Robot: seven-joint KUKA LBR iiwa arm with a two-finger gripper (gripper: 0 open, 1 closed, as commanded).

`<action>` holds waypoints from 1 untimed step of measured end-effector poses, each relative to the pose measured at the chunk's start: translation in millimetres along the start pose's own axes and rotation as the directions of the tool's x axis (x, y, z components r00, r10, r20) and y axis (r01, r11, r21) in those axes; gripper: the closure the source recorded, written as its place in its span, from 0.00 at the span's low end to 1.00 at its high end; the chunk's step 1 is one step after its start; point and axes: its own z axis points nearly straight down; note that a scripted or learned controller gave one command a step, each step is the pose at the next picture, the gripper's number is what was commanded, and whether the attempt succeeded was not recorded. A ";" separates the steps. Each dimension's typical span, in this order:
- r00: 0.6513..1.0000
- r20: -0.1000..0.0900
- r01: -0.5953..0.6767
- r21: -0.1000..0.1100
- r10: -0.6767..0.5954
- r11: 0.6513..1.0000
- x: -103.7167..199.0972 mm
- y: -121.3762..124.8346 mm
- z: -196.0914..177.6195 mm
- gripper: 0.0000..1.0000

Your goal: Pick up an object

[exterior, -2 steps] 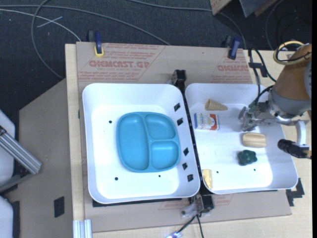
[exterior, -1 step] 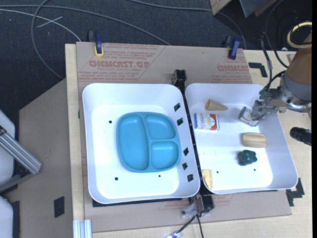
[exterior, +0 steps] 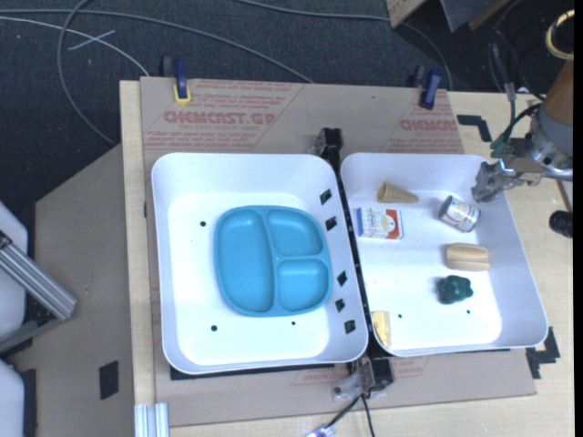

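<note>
Camera view shows a small silver can [exterior: 458,212] lying on its side near the far right corner of the right bin [exterior: 519,321], loose and reachable. Just beside it, the gripper [exterior: 489,182] hangs over the bin's far right edge; whether its fingers are parted I cannot tell, though nothing sits between them. A tan block [exterior: 466,257] and green lump [exterior: 453,289] lie nearer along the right edge.

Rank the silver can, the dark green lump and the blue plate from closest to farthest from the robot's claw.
From the gripper, in the camera view:
1. Silver can, just beside it, right bin.
2. Dark green lump, lower in the right bin.
3. Blue plate, in the left bin.
</note>
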 end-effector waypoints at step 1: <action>1.000 -0.001 -0.001 0.005 0.001 1.000 0.0 0.6 4.6 1.00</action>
